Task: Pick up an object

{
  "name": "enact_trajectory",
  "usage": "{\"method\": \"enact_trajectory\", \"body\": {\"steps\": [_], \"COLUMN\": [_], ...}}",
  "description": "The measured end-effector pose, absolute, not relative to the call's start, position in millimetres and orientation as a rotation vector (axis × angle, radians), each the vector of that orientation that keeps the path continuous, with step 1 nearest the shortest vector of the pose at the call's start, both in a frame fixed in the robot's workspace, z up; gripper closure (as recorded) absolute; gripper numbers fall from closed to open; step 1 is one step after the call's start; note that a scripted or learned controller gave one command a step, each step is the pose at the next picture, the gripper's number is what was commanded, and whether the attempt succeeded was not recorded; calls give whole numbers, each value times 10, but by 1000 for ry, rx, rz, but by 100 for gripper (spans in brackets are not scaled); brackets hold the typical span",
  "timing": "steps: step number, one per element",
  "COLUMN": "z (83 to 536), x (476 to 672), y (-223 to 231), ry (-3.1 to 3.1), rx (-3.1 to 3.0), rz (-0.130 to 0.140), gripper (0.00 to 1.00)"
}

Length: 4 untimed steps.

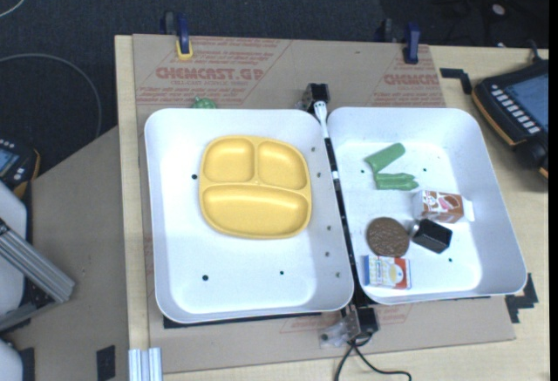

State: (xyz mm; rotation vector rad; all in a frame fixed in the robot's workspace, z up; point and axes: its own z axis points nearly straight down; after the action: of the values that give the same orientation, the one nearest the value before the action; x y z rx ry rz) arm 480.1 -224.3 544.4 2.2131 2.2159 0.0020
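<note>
Two white bins sit side by side on the table [261, 65]. Left bin [174, 275] holds a yellow divided tray [255, 186]. Right bin [488, 266] holds the small things — two green pieces [388, 167] near its middle, a brown disc [387, 236] touching a black block [432, 235], a carton [444, 206] just above that block, and a small packet [386, 271] at the front edge.
</note>
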Motion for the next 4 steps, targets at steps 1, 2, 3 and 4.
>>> {"method": "enact_trajectory", "body": {"steps": [1,2,3,4], "z": [5551,5661,5769,5879], "x": [4808,4814,4820,4826], "y": [-2246,-2249,-2252,-2255], "ry": [2213,2210,2206,2202], "rx": [2208,2203,2198,2193], "rz": [3,4,4,6], "gripper": [100,100,100,100]}}
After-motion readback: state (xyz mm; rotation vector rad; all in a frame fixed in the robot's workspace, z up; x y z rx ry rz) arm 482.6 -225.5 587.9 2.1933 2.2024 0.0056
